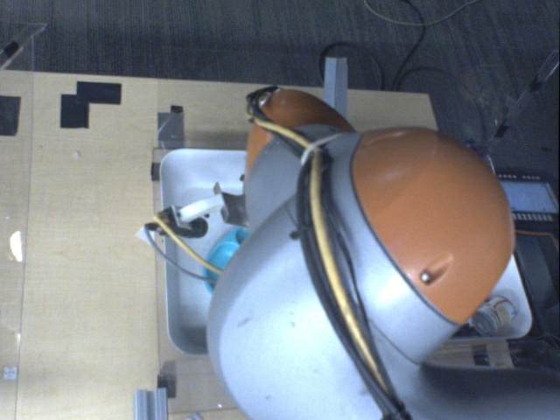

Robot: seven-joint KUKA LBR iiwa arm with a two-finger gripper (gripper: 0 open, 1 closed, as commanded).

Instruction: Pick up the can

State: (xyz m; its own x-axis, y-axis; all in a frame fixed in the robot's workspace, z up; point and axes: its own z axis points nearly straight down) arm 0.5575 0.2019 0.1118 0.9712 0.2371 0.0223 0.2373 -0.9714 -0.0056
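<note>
- Grey arm (289, 322) with an orange dome (429, 226): reaches in from the right and covers most of both bins. A yellow cable (278, 131) runs along it beside black ones.
- Pale wood bench (79, 261): bears both bins, with black angular marks (89, 101) towards its far left.
- Dark carpet (175, 16): lies beyond the bench's far edge, with a thin pale cord (437, 11) looped on it.
- Left bin (179, 304): white and shallow. Its left wall and a strip of its floor are in sight; the rest lies under the arm.
- Right bin (523, 309): white. A sliver of rim shows at the arm's right, with a clear item (490, 315) against it.
- Grey post (335, 79): stands upright at the bench's far edge, behind the arm.
- Gripper (229, 208): low over the left bin's far half and largely hidden by the arm. Whether it is wide, narrow or holding anything cannot be told.
- Blue item (224, 254): light blue and rounded, in the left bin just on the near side of the gripper, its right side hidden under the arm. Whether it is the can cannot be told.
</note>
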